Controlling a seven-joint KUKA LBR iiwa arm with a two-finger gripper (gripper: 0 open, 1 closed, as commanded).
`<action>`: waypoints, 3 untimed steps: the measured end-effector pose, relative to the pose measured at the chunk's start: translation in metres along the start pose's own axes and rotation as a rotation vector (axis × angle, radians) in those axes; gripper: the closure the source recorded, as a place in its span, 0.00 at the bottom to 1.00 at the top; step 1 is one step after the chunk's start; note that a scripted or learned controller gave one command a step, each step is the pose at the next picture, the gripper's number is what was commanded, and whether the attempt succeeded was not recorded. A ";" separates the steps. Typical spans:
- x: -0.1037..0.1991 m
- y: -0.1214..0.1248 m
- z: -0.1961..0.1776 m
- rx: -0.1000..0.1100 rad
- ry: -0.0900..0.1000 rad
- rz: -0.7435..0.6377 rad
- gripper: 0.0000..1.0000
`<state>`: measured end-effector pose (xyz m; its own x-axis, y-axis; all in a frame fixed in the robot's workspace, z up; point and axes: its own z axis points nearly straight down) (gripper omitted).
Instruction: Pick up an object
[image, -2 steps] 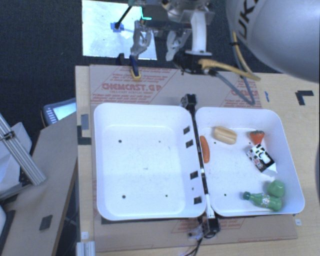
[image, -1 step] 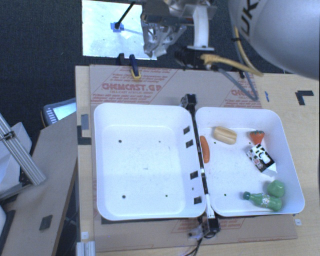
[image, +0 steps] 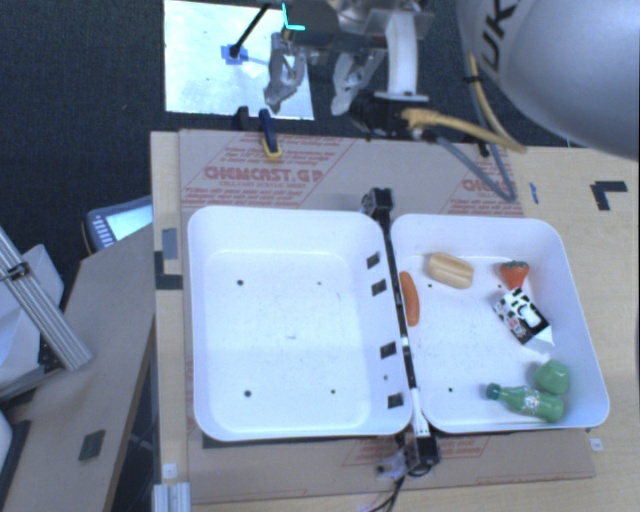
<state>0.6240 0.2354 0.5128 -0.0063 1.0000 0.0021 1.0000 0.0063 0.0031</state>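
Gripper (image: 312, 85) parted and bare, well beyond right bin (image: 570, 290); inside that bin, toy bread roll (image: 449, 269) near the far wall, likely light, stiff, best pinched across its middle

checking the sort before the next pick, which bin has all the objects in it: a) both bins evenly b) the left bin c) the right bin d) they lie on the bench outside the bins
c, since the bread roll, orange carrot, strawberry, black-and-white carton and green bottle all lie inside the right bin.
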 end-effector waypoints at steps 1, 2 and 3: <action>0.001 0.000 -0.012 -0.002 0.001 -0.003 1.00; -0.002 -0.014 0.216 0.018 -0.008 0.006 1.00; -0.002 -0.045 0.244 0.007 -0.003 0.007 1.00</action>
<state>0.5801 0.2340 0.2686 0.0004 1.0000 -0.0008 1.0000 -0.0004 -0.0036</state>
